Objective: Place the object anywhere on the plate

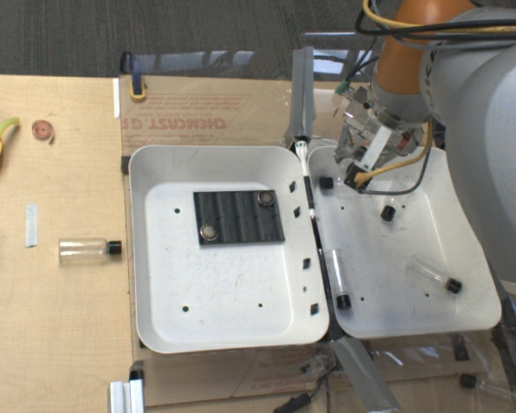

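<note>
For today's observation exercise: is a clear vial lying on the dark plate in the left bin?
No, the dark plate bears two small round pieces, while the clear vials lie in the right bin.

Wooden bench point(52, 334), left white bin point(224, 295), right white bin point(396, 310), cardboard sheet point(198, 114), clear capped vial point(88, 249), pink disc point(41, 129)

In the left bin point(224, 291) the floor lies open from 3 through 6 to 9 o'clock of the dark plate point(239, 218). Two small round pieces point(265, 199) sit at the plate's 1 and 7 o'clock corners; its middle is bare.
</note>
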Controlling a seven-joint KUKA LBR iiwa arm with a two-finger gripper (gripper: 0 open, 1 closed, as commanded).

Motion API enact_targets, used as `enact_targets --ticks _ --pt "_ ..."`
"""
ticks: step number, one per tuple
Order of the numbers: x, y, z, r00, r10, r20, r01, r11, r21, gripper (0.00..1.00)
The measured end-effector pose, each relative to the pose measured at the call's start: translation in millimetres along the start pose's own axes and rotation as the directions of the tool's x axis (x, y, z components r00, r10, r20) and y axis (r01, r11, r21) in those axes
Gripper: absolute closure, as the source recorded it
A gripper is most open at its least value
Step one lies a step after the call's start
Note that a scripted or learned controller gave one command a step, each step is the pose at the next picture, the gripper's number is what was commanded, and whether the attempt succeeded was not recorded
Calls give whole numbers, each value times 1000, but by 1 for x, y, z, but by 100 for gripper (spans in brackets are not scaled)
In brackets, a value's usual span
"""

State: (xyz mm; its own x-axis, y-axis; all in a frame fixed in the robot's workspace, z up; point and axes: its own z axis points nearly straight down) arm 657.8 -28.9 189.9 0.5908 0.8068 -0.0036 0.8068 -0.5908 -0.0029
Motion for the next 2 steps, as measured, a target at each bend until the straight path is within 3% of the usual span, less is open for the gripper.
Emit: enact_targets --ticks 1,2 --pt "-128 45 22 986 168 0 -168 986 1 100" --pt "-81 53 -8 878 479 -1 -479 878 0 100"
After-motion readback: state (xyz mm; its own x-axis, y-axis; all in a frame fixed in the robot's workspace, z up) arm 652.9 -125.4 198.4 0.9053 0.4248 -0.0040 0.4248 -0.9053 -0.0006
